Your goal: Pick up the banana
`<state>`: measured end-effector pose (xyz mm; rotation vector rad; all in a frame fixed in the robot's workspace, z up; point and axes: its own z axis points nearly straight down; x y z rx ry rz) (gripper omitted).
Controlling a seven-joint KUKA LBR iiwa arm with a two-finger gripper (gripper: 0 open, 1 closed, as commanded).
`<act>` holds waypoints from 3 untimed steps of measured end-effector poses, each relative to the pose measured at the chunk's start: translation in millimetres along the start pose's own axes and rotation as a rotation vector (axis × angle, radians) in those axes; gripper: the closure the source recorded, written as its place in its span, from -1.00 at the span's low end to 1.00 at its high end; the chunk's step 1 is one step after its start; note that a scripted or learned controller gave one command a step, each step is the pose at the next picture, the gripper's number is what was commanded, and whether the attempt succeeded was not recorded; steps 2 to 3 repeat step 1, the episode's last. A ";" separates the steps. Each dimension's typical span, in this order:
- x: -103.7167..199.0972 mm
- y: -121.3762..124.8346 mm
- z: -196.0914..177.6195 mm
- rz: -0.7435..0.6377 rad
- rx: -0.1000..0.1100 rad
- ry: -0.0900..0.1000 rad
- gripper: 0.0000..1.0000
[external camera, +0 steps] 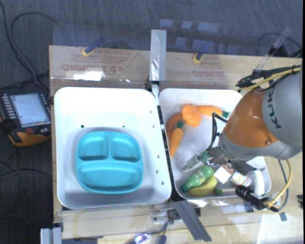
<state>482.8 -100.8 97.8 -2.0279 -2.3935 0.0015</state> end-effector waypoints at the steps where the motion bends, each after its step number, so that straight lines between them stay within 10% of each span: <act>1: 1.8 0.2 -7.9 -0.001 0.002 0.004 1.00; 3: 1.8 0.2 -7.9 -0.001 0.002 0.004 1.00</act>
